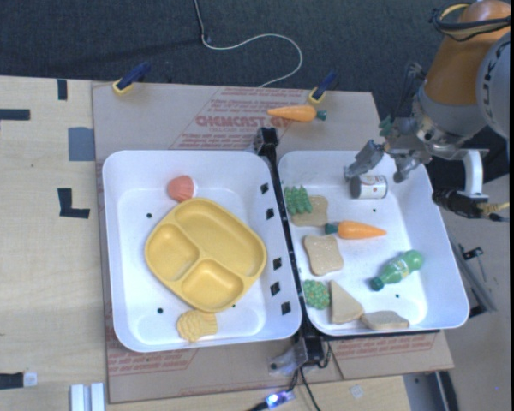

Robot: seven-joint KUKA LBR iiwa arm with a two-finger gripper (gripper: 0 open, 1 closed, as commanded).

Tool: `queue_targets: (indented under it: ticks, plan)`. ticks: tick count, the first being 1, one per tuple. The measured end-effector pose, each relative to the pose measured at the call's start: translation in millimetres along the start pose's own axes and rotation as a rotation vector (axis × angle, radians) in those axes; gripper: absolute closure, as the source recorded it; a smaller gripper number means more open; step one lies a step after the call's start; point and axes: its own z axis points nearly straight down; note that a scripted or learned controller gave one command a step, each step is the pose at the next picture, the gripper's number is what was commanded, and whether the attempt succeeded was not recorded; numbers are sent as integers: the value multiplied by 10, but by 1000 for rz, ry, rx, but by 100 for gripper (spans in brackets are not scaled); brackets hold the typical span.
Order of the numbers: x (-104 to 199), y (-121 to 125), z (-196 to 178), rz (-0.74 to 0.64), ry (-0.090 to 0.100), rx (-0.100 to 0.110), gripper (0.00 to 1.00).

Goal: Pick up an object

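Note:
My gripper (382,164) hangs open over the far part of the right bin (445,255), its two grey fingers spread with nothing between them. Just below it lies a small white cylinder (370,187). Further down the bin are a toy carrot (356,229), a green bottle (397,270), a green broccoli-like piece (297,200), toast slices (323,254), a green lump (316,294) and bread wedges (346,305).
The left bin (120,229) holds a yellow divided plate (206,253), a pink ball (182,187) and a tan cookie (196,324). Another carrot (293,114) lies on the cardboard behind the bins. A cable (240,41) loops across the dark cloth at the back.

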Motion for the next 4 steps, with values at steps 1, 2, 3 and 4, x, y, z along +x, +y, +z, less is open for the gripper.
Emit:
queue_targets:
  ticks: [1, 2, 3, 4]
  plan:
    - [3, 25, -88, -3, -2, -14, 0]
    - [-42, 114, 445, -3, -3, -10, 0]
    - [-18, 98, 1096, -3, -2, -8, 0]
    - [-10, 103, 1420, -4, -4, -14, 0]
